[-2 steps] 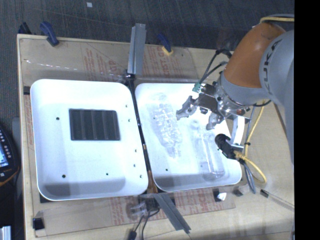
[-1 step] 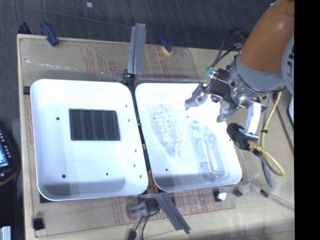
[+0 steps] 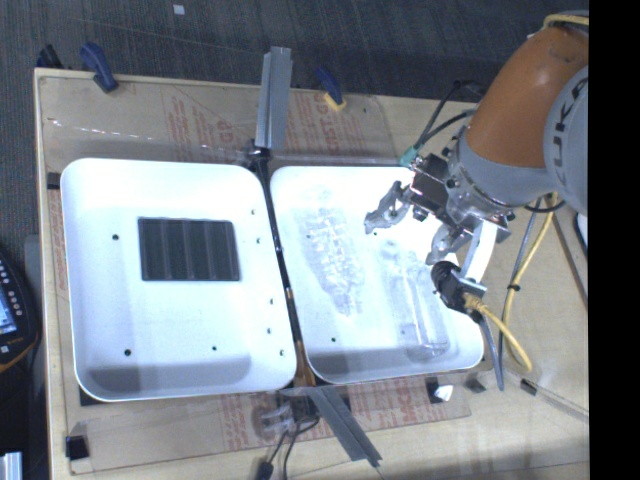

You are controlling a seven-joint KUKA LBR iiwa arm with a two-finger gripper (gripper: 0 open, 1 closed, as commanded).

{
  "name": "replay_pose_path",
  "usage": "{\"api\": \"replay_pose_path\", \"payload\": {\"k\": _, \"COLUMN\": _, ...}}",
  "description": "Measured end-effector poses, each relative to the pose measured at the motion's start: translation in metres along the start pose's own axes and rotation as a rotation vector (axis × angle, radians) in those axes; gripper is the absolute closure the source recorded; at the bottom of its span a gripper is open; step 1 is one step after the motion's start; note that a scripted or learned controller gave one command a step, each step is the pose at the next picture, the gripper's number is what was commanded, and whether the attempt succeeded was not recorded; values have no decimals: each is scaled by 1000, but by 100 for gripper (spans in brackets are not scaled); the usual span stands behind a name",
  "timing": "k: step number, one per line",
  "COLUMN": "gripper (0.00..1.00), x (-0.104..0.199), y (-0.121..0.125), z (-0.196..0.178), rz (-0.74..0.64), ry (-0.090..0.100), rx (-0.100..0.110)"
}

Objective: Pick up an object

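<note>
Approach is the step in hand: your jaws (image 3: 418, 230) hang spread and released, nothing between them, over the right bin (image 3: 300, 298). A clear plastic bottle (image 3: 415, 303) lies just below them. Next, lower squarely over it, then clench.

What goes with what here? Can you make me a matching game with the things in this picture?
Things:
1. dark grey ribbed block
2. clear plastic bottle
3. hand
4. blue clamps

Places:
A. lying in the right bin, near its right side
B. at the bench's far edge
C. lying in the left bin
D. above the right bin's far right part

Pairs: 1-C, 2-A, 3-D, 4-B
</note>
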State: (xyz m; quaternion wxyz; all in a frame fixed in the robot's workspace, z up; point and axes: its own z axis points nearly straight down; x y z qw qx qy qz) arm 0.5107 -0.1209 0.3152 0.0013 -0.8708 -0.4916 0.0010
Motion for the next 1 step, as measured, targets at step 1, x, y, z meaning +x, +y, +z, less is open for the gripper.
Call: {"api": "replay_pose_path", "payload": {"k": 1, "gripper": 0, "x": 10, "y": -18, "z": 50, "rz": -477, "ry": -1, "rx": -1}}
